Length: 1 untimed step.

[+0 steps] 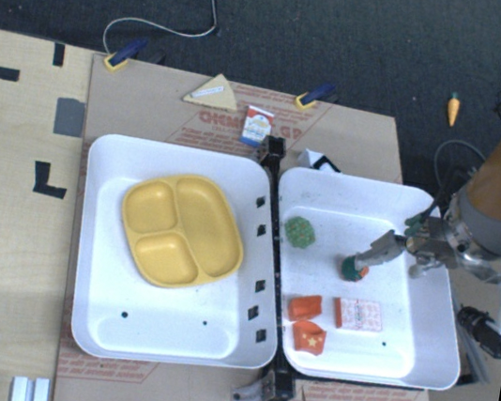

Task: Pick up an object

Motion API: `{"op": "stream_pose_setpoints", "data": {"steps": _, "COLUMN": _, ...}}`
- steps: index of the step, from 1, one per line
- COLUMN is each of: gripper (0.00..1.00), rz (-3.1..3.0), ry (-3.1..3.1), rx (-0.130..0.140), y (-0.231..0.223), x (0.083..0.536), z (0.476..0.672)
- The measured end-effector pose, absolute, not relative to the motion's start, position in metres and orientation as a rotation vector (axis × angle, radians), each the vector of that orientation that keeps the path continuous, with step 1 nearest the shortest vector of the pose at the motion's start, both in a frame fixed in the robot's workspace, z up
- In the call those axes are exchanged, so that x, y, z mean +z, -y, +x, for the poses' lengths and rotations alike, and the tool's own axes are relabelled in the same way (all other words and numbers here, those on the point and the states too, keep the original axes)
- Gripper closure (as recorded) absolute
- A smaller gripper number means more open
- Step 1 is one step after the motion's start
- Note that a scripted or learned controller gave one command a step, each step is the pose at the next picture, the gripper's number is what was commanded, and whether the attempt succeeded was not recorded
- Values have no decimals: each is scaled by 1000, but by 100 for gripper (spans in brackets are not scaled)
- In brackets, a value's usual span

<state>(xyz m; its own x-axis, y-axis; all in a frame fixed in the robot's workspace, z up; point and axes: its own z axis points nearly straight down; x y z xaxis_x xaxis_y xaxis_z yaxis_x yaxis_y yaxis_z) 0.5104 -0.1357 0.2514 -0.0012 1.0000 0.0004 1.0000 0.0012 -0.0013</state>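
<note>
Two shallow white plastic bins sit side by side on a brown cardboard sheet w/ red print along the top edge; looks like "CHEM..." something but too small to read properly. Left bin (89, 311) holds a yellow tray (181, 229), glossy plastic w/ rounded corners and three compartments, lying a bit rotated near the middle. Right bin (423, 362) has the small stuff: a fuzzy green ball (299, 232) near the upper left, a flat white packet (358, 314) w/ red print (unreadable) lower down, and two orange-red blocks to its left, one (305, 307) flat-ish, the other (307, 338) just below it w/ a small yellow mark on top. Roughly mid-bin there's a small round thing (354, 269), dark green w/ a bit of red at its edge, can't say what it is. The gripper (364, 261) comes in from the right on the grey arm w/ the orange band, a grey finger slanting down-left so the tip is right at that round thing, touching or just above it. Can't tell if the fingers are apart or together from this angle, and nothing is visibly held. Above the bins on the cardboard: a small red/white/blue carton (257, 127), a tan wedge (214, 92), and two blue-yellow clamps (123, 53) (315, 94) at the cardboard's top edge.
</note>
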Motion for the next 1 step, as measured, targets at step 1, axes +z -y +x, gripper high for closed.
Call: {"op": "stream_pose_setpoints", "data": {"steps": 1, "gripper": 0, "rz": -2218, "ry": 2219, "rx": 4, "y": 151, "x": 99, "z": 550}}
